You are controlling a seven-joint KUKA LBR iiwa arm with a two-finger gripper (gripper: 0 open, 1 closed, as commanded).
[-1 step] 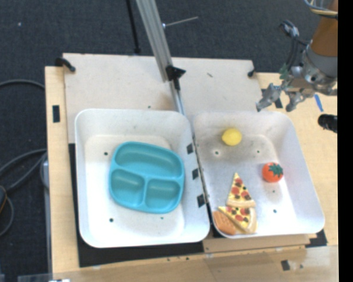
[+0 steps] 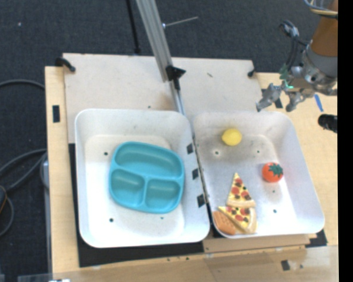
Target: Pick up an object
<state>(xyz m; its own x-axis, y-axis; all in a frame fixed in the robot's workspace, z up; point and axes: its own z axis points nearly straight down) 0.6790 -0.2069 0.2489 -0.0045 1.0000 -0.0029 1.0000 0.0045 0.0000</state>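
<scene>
Below tool [image 2: 278,100], apparently apart: lemon [image 2: 232,137], tomato [image 2: 272,172].

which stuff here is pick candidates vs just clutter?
For the pick:
gripper, above the right bin's far edge
yellow ball
toy tomato
toy pizza slice
second pizza slice, right bin's near edge
toy bun, beside it

Just lying about:
blue divided tray in left bin
right bin
aluminium rail

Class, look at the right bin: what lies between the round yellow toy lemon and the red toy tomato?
In the camera view, nothing: bare white bin floor separates the round yellow toy lemon from the red toy tomato. The toy pizza slice sits lower.
</scene>
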